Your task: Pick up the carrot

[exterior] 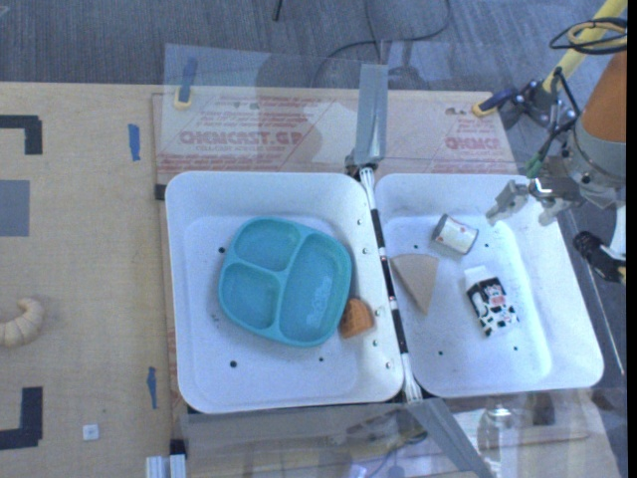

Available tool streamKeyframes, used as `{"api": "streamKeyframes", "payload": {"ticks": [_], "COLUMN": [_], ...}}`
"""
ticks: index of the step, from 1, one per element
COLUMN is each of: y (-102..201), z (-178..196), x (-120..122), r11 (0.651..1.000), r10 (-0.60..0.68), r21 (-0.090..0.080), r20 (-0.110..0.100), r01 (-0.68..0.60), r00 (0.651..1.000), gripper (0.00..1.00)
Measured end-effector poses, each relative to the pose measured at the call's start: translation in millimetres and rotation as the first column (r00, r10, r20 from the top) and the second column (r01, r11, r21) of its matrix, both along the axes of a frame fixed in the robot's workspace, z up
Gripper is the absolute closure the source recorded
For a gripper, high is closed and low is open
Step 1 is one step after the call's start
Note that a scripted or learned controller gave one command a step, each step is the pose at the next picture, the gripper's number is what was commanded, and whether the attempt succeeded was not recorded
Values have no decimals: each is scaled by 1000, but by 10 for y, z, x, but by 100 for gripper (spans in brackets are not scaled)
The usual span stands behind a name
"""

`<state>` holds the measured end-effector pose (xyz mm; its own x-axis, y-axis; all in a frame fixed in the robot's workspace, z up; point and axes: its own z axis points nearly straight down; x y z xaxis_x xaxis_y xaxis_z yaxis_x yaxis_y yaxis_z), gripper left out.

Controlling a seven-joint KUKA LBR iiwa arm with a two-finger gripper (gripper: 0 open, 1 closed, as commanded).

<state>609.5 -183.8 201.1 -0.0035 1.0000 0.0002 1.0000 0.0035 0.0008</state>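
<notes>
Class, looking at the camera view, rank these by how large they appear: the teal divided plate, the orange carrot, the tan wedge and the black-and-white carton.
1. Teal divided plate
2. Tan wedge
3. Black-and-white carton
4. Carrot

The carton and carrot look close in size, so that order is unsure.

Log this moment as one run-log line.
gripper: open, above right bin's far edge | carrot: left bin, beside plate | grasp: not yet

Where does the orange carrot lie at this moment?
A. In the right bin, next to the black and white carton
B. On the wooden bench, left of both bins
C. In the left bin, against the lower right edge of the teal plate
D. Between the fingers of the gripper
C: the carrot lies in the left bin, touching the lower right edge of the teal plate, while the gripper is over the right bin's upper right corner.
</notes>
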Motion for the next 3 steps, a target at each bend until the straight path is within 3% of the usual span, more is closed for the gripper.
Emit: {"api": "streamKeyframes", "payload": {"ticks": [1, 2, 3], "y": [481, 454, 725], "z": [-1049, -942, -1030], "x": [-642, -637, -1160], "r11": [996, 996, 973], "r10": [94, 89, -229], "r21": [-3, -5, 2], "r20": [7, 11, 2], "r01": [-94, -89, 229], "r00": [996, 996, 973], "gripper": [0, 100, 100]}}
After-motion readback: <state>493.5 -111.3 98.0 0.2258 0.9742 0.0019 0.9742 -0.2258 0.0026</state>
